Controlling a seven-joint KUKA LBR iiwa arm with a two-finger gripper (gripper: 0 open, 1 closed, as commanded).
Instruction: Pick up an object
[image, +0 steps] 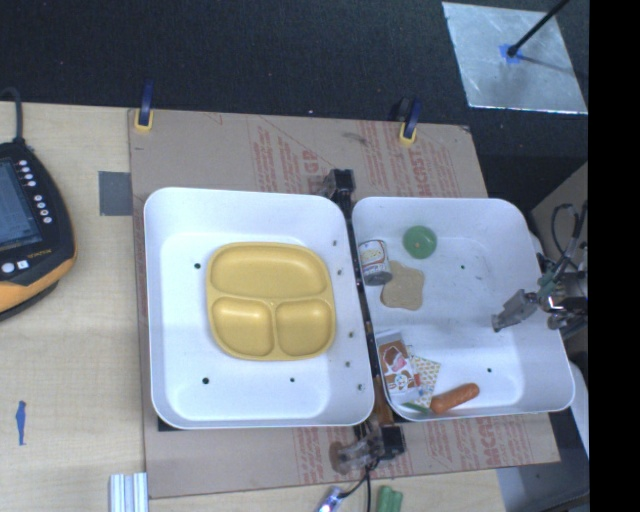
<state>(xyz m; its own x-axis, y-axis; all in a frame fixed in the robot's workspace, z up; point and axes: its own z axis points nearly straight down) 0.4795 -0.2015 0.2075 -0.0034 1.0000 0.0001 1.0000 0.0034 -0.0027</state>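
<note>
The right white bin (470, 300) holds several small objects. A green round piece (420, 241) lies near its far side, with a small silver can (373, 262) and a flat tan piece (403, 286) by the left wall. A printed packet (405, 370) and an orange carrot (453, 398) lie in the near corner. My gripper (512, 312) reaches in low over the bin's right side, well apart from all of these objects, with nothing seen in it.
The left white bin (180, 300) holds a yellow divided plate (270, 300). An orange-edged teach pendant (25, 235) rests on the bench at far left. Blue clamps (145, 108) pin the cardboard sheet at the back. Cables hang at the right edge (560, 270).
</note>
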